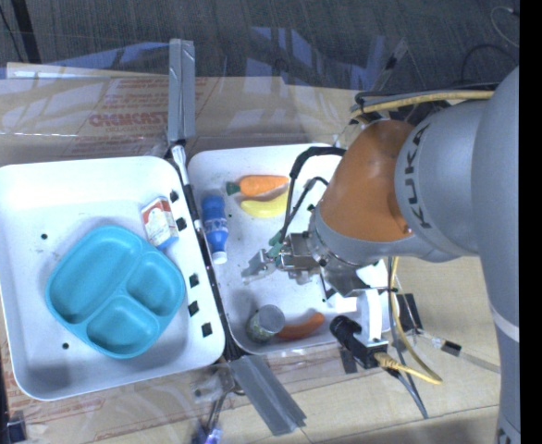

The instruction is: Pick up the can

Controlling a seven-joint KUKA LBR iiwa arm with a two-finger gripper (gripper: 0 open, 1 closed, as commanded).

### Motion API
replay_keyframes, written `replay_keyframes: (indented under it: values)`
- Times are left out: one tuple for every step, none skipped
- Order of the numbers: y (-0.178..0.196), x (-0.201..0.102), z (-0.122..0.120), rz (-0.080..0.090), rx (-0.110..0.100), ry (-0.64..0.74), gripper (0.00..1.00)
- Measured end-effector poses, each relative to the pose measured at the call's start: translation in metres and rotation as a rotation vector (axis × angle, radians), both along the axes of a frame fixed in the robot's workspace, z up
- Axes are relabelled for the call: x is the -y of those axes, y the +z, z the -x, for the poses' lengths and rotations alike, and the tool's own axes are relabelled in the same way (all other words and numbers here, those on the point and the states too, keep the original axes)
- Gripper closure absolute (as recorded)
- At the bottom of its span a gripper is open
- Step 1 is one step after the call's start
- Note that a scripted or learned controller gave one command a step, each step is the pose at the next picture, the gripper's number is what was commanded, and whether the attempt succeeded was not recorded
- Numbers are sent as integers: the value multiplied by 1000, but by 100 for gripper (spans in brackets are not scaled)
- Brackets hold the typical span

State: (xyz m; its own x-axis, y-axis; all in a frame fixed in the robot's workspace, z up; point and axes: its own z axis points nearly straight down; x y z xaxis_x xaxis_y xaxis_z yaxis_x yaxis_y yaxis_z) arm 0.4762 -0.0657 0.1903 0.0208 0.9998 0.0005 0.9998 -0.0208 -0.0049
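Camera view is showing the can (265,322) lying ungrasped in the right bin (217,160) — the tool (269,259) hovering above, its state untellable.

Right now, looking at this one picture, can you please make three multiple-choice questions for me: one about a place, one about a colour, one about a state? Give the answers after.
1. Where does the can lie?
A. right bin, near front edge
B. left bin, on the tray
C. on the bench outside

2. What colour is the divided tray in the left bin?
A. red
B. blue
C. yellow

3. How does the claw stand to the can?
A. clamped around it
B. apart from it, further back in the bin
C. pressing on its top

Answers: 1 A, it sits beside the orange sausage-shaped item in the right bin; 2 B, light blue; 3 B, bare bin floor shows between them.
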Motion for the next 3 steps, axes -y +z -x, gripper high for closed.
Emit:
replay_keyframes:
  values:
    - [-68, 51, 1, -2, 0, 75, 0]
    - [-99, 29, 1, -2, -1, -8, 0]
    - [-70, 26, -1, -1, 5, 239, 0]
